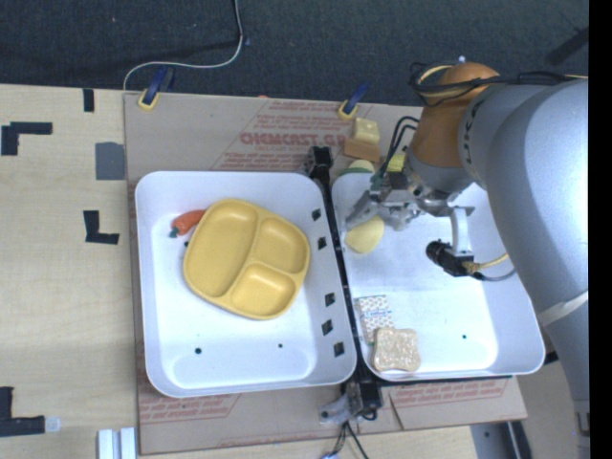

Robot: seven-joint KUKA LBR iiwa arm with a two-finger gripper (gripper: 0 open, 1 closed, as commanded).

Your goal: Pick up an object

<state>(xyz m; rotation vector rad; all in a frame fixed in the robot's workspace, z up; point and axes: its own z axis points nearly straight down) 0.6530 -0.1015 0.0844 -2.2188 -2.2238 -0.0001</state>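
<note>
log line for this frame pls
arm: over right bin | gripper: at pale yellow object | grasp: unconfirmed | left bin: yellow plate

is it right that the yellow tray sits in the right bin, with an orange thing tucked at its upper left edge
Not quite. The camera view shows the yellow tray in the left bin, not the right bin. The rest holds: an orange thing sits tucked at its upper left edge.
</note>
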